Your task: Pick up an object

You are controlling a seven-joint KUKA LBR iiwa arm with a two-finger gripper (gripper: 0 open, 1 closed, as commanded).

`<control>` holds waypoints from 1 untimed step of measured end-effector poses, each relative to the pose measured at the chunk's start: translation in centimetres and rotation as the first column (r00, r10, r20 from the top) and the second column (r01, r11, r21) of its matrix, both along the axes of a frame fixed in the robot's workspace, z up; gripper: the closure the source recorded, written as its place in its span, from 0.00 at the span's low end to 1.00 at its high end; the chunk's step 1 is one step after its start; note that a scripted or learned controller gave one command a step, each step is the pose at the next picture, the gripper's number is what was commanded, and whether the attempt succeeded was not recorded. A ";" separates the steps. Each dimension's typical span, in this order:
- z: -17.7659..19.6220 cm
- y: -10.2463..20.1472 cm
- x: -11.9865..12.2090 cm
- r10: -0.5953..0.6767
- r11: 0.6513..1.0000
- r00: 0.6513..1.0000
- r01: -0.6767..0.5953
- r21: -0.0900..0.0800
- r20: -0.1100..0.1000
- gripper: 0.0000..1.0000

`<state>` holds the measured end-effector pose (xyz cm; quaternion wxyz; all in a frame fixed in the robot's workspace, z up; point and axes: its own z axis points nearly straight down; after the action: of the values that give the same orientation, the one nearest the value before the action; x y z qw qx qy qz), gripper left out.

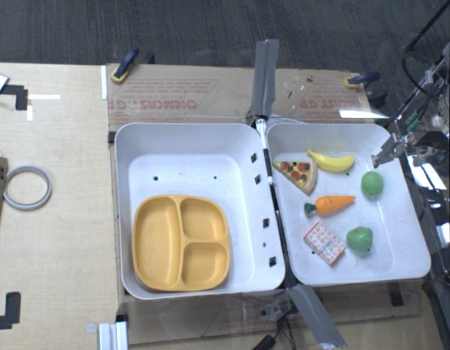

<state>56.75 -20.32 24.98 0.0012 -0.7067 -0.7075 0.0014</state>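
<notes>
Light wood table (pixel 49 268) carries two white bins side by side. Left bin (pixel 188 148) has a yellow divided plate (pixel 182 243). Right bin (pixel 400 217), near to far: pink patterned block (pixel 324 243), green pepper-like toy (pixel 360 238), carrot (pixel 332 204), green ball (pixel 372 184), pizza slice (pixel 297 173), banana (pixel 331 161). Gripper (pixel 392 150) hangs over the right bin's far right edge; grip state cannot be told, nothing visibly held. Judgement: the green ball is the nearest target and well apart from its neighbours; the arm should centre above it, descend straight and avoid the bin wall.
</notes>
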 end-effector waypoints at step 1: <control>-15.2 0.8 3.4 0.086 0.996 0.996 -0.086 0.000 0.002 0.00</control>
<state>60.16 -19.52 9.80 0.0006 -0.6756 -0.7373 0.0009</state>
